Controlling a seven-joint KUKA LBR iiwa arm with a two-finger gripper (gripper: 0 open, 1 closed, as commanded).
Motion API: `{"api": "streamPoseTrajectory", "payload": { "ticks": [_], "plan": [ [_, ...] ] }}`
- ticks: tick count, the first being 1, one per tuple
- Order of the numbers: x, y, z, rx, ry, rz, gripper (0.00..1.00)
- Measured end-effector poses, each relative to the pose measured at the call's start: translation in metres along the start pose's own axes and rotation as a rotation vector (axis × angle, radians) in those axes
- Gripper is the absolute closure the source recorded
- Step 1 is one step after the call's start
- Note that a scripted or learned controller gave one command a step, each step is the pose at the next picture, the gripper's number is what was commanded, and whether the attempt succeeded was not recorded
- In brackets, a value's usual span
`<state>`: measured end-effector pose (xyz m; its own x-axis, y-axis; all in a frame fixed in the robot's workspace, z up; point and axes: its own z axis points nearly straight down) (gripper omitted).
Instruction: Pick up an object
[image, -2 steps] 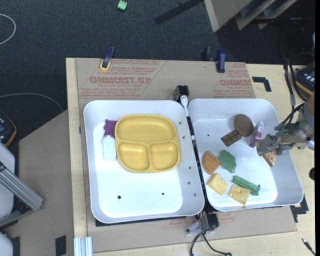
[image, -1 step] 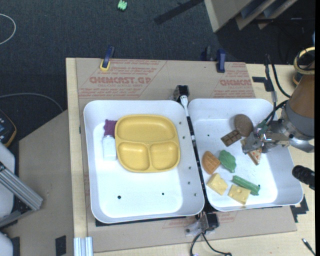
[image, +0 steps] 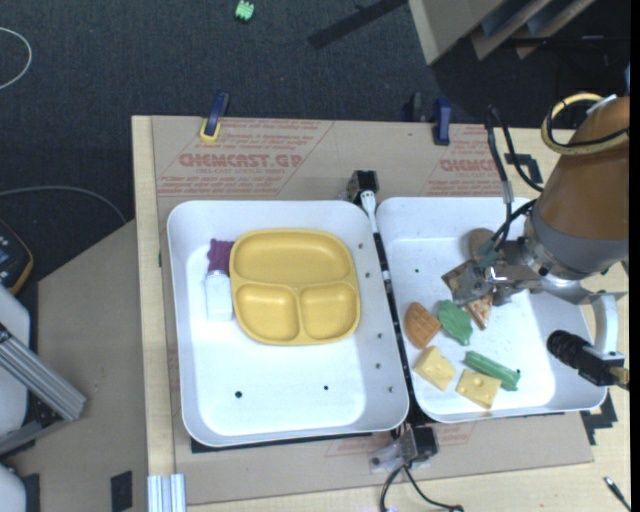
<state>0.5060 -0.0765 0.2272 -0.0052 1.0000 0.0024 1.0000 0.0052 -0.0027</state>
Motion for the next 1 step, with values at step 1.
{"api": "streamPoseTrajectory", "payload": {
  "ticks": [1],
  "plan": [
    [0.0548, -0.0136, -0.0040, 0.001, 0.001, -0.001, 1.00]
  ]
}}
